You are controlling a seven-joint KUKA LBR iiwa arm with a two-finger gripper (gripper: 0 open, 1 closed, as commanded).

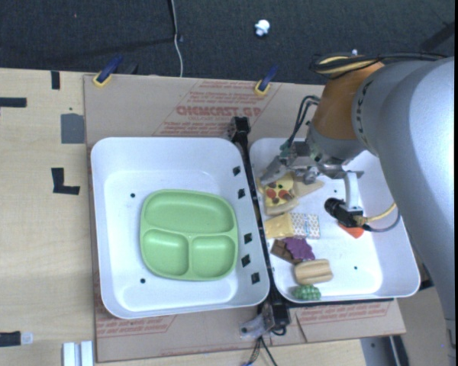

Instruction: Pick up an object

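In the right bin, centre-right of the frame, the pincer is low over a pizza slice; I cannot tell its state. The slice is a yellow wedge with red spots, lying at the bin's upper left, just below the pincer; below it lie a yellow cracker, a purple piece, a tan bread roll and a green bunch; left bin holds a green divided plate.
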